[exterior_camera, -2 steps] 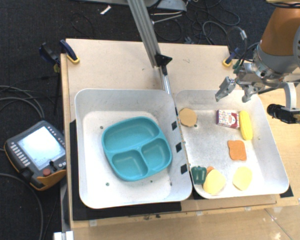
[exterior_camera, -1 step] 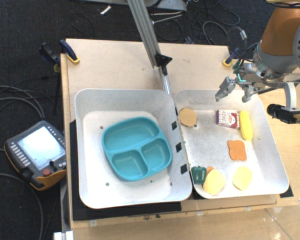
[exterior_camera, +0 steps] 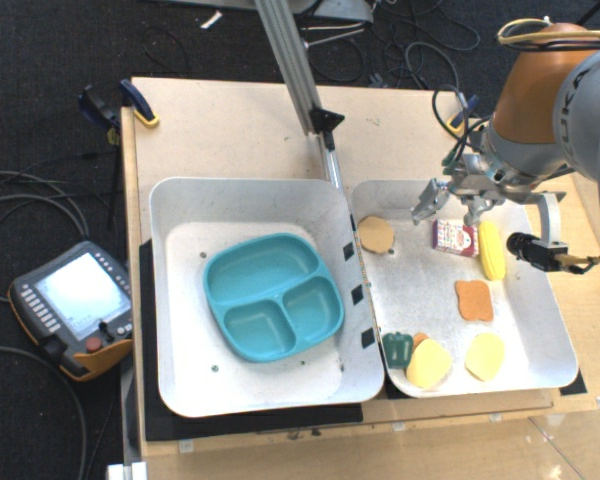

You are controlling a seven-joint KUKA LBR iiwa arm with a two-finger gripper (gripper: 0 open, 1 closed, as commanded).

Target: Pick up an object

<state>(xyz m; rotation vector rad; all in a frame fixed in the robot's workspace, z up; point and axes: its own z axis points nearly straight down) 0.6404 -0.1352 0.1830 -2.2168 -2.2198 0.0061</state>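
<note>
The gripper (exterior_camera: 453, 200) hangs over the far end of the right bin (exterior_camera: 540, 363) with its fingers spread wide and nothing between them. Just below it lies a small red-and-white carton (exterior_camera: 454, 237), with a yellow corn cob (exterior_camera: 491, 249) touching the carton's right side.

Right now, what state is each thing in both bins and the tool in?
tool: open, holding nothing, above the right bin
small carton: lying flat
corn cob: lying flat beside the carton
teal tray: compartments empty, in the left bin
green pepper: at the right bin's near-left corner
</note>
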